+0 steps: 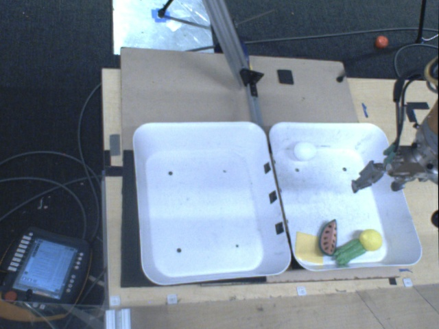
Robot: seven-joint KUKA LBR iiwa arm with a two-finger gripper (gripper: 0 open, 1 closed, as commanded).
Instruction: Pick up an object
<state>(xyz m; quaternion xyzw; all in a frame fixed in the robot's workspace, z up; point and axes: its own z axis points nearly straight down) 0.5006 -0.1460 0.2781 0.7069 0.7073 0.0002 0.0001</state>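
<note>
Gripper (pixel 363 178) hangs over the right bin (pixel 394 204) near its right wall; finger state: cannot tell. Nothing visibly held. Ball (pixel 304 151) lies left and farther; melon slice (pixel 329 237), green toy (pixel 350 250) and lemon (pixel 371 239) cluster at the near edge, below the gripper.

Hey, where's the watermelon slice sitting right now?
The watermelon slice lies in the right bin, near its front edge, between the yellow block on its left and the green object on its right.
</note>
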